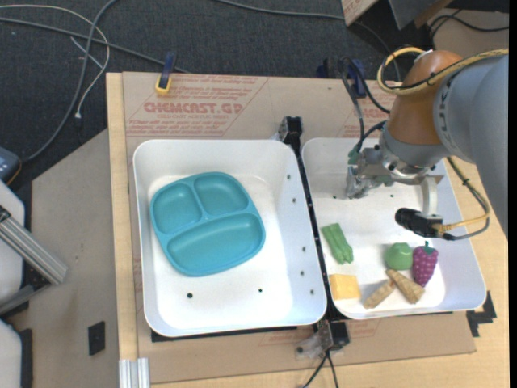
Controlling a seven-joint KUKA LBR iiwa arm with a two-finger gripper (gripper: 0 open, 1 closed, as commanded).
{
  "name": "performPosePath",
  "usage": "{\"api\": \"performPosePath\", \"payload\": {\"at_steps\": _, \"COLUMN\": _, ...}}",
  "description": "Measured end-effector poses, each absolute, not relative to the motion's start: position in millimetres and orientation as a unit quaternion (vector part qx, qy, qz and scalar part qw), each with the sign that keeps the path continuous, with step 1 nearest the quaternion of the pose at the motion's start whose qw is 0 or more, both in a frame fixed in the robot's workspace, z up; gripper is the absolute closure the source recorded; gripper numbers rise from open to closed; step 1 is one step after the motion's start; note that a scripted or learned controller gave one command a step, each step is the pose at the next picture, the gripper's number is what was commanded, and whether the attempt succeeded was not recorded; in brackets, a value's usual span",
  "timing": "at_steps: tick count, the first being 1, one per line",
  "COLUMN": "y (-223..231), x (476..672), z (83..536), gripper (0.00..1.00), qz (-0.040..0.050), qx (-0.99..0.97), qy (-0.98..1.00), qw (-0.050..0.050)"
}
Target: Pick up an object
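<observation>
Seen from above at a slant, two shallow white bins sit side by side on a desk (210, 103) covered with printed cardboard. The left bin (153, 297) holds a turquoise divided plate (208, 223) with three compartments, lying flat near the bin's middle. The right bin (323, 168) holds a cluster of small toy foods along its near half: a green pea pod (338, 242) just beside the divider between the bins, a yellow cheese block (345, 286) below it, a green rounded piece (398, 255) touching a purple bunch of grapes (424, 263), and two tan sticks (393, 288) lying crossed near the front rim. The grey arm (472, 103) with its orange band (420, 95) reaches in from the right, and its end effector (361, 183) hangs over the far part of the right bin, well apart from the toy foods, with bare white floor beneath it. Whether it is open or closed cannot be told from this angle, and nothing is seen between its tips. Cables trail across the dark floor (48, 71) behind the desk.
</observation>
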State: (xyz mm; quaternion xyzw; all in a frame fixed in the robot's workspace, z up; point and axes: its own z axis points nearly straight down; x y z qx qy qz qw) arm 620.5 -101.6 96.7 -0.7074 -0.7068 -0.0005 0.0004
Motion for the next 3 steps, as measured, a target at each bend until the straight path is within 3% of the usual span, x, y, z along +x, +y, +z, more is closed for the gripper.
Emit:
{"api": "performPosePath", "payload": {"at_steps": 2, "y": -102, "x": 614.2, "z": 203, "gripper": 1.00, "qz": -0.0023, "qx": -0.707, "qy": -0.708, "qw": -0.003}}
{"api": "performPosePath", "payload": {"at_steps": 3, "y": -49, "x": 608.8, "z": 220, "gripper": 1.00, "qz": -0.0021, "qx": -0.705, "qy": -0.709, "qw": 0.000}}
